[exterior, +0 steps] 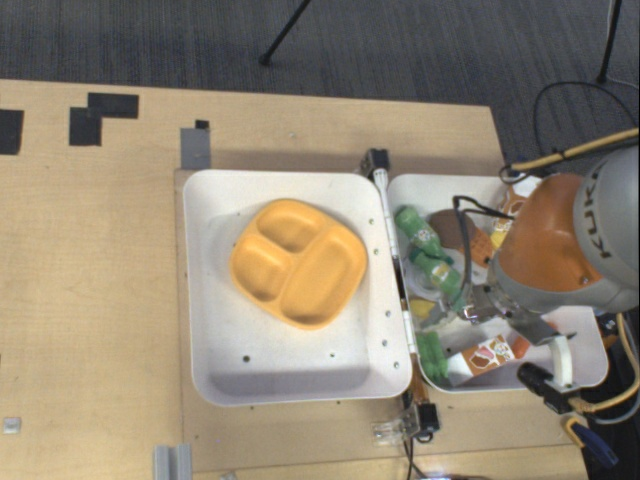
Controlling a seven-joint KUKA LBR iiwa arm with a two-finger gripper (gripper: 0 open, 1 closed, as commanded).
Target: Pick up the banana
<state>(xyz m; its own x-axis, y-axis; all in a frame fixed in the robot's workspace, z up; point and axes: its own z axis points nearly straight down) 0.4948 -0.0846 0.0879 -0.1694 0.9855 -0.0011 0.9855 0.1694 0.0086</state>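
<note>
Gripper (462,311): low in the right bin, right of frame centre, down among the clutter; whether it is wide, narrow or holding anything cannot be told, since the wrist covers it.
Arm (545,243): grey with an orange band, reaching in from the right edge and covering much of the right bin.
Banana (424,309): only a small yellow patch that may be it, just left of the gripper near the bin's left wall; too hidden to be sure.
Green bottles (420,236): lying in the upper left part of the right bin, above the gripper.
Orange-and-white packet (490,354): flat on the bin floor, below the arm.
Right bin (590,368): white, lower right of the frame.
Left bin (285,368): white, centre of the frame, touching the right bin.
Yellow divided plate (298,262): three compartments, resting in the middle of the left bin.
</note>
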